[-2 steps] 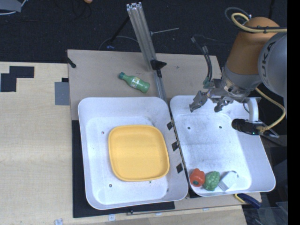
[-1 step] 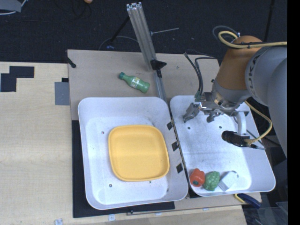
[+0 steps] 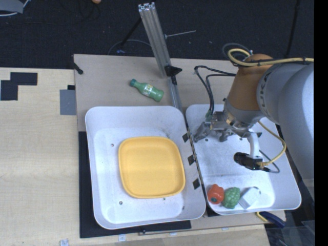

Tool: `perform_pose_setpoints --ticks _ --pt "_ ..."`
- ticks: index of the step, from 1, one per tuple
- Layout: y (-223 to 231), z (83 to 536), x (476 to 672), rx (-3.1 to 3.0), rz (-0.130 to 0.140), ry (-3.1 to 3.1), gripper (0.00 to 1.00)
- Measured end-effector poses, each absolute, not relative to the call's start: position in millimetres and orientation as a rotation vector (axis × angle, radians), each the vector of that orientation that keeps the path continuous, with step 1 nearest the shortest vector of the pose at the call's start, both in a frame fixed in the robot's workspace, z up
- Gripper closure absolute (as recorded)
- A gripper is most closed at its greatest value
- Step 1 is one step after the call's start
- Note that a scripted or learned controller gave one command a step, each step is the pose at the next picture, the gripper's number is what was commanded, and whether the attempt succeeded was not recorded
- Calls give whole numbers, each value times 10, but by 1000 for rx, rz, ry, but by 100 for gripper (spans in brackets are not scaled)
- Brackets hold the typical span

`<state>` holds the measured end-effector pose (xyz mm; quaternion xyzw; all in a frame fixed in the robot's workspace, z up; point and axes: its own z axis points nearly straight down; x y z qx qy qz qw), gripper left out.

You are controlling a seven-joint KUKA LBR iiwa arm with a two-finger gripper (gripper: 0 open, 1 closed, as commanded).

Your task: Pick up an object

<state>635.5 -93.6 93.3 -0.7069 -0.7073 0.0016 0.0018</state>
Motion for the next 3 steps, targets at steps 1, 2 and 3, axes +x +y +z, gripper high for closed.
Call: perform_pose_setpoints --ticks 1,2,3 --pt "-948 1061 6365 -2223 1 -2220 100" --pt "-972 1482 6353 -2225 -3 -2221 100" --pt "-1048 1964 6308 -2224 -3 -2223 100"
